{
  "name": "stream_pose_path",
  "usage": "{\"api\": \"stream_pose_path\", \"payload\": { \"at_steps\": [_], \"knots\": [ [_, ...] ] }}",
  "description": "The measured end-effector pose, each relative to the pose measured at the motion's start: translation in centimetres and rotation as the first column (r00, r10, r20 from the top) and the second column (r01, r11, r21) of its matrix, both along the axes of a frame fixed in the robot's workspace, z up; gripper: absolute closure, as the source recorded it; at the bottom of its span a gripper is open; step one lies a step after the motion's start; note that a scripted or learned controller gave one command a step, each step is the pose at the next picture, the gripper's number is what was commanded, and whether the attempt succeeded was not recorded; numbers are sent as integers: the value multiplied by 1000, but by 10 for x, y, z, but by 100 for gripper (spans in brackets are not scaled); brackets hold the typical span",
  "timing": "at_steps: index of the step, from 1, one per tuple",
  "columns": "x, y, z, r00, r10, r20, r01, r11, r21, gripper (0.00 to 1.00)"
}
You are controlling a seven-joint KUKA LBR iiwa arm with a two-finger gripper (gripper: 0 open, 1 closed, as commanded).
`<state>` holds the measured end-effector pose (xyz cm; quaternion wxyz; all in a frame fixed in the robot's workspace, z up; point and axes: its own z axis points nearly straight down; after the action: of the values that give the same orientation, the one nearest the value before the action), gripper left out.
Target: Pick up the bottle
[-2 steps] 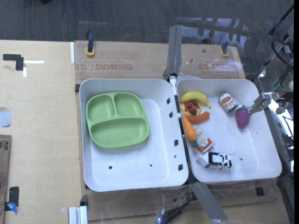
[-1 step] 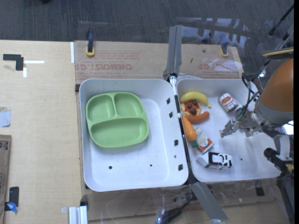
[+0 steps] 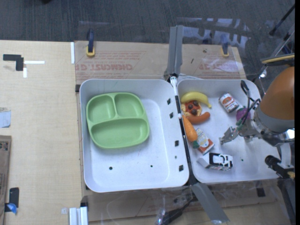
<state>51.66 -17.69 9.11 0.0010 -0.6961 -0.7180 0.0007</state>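
A small bottle with a white, green and red label lies on its side in the right bin, just right of the carrot. My gripper hovers over the bin floor about a hand's width to the bottle's right, apart from it. It looks open, and no object sits between its fingers. The grey arm with its orange band comes in from the right edge.
Around the bottle in the right bin lie a banana, a pizza slice, a sausage, a carrot, a small can, a purple item and a black-and-white carton. In the left bin sits a green divided plate.
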Motion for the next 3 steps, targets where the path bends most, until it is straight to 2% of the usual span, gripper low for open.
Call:
{"api": "stream_pose_path", "payload": {
  "at_steps": [1,2,3],
  "knots": [
    [58,23,0,1000,-18,2,18,1000,-1,0],
    [62,77,0,998,-63,-1,63,998,-1,0],
    [44,56,0,982,-190,-1,190,982,-1,0]
  ]
}}
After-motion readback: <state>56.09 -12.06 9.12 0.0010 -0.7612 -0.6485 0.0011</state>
